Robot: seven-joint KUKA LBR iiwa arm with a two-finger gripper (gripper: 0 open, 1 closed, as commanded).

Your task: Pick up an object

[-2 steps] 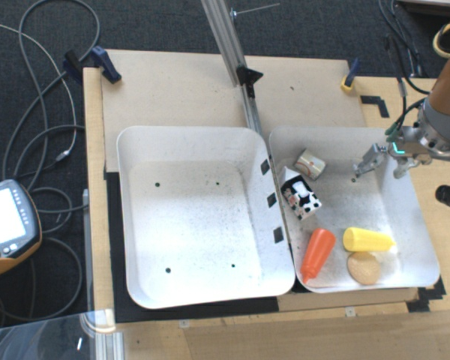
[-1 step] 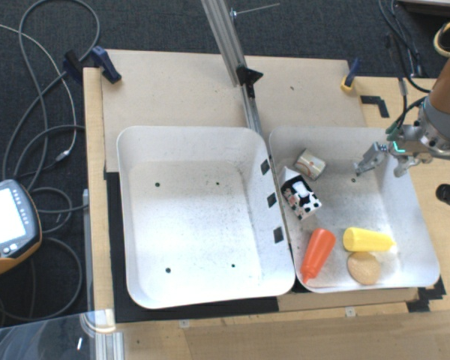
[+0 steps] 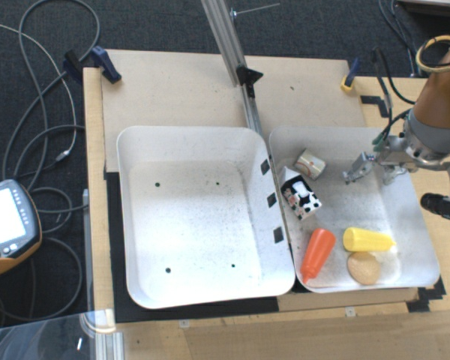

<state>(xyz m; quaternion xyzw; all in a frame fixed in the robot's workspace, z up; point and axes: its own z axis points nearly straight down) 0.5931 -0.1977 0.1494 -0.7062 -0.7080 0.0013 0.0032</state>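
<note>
Orange cylinder (image 3: 317, 252) lies smooth by yellow block (image 3: 368, 239); metal end effector (image 3: 358, 172) open, gripping nothing.

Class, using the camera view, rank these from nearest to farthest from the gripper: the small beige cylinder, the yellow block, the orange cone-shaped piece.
Measured from the gripper:
1. Small beige cylinder, just to its left in the right bin.
2. Yellow block, below it towards the near edge.
3. Orange cone-shaped piece, lower left, by the bin's inner wall.

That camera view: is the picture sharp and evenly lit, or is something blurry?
Camera view: soft, even light, with faint shadows under the orange cylinder and yellow block; the white bins look bright, not washed out; the pincer looks slightly smeared.
</note>
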